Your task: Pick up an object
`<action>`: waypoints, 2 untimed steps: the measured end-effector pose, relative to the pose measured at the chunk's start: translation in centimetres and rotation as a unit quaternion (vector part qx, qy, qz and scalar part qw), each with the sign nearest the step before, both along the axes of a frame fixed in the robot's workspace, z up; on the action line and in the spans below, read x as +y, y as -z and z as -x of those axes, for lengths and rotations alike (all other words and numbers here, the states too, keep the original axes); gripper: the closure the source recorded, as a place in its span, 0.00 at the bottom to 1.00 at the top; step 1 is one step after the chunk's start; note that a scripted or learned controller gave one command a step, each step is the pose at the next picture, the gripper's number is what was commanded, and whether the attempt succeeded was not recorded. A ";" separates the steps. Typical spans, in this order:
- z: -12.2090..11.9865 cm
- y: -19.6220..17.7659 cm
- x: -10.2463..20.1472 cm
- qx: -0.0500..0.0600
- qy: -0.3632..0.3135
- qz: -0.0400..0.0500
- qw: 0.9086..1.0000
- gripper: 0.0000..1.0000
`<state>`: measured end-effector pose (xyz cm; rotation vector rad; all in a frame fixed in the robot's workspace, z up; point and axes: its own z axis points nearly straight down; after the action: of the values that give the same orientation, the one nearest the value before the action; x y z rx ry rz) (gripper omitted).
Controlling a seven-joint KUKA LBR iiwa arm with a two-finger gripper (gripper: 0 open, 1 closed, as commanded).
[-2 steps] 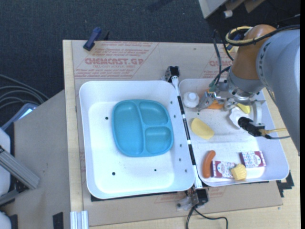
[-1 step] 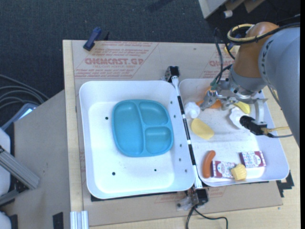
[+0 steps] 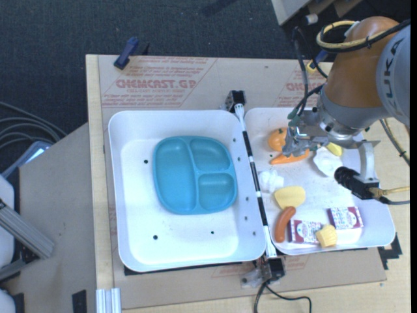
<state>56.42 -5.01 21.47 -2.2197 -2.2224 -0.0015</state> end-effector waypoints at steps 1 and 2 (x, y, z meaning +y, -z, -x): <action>0.1 0.1 0.0 0.001 0.000 0.000 1.000 0.00; -2.7 11.9 -4.7 -0.002 0.000 0.001 1.000 0.00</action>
<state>59.12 -9.69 9.60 -2.2231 -2.2251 -0.0045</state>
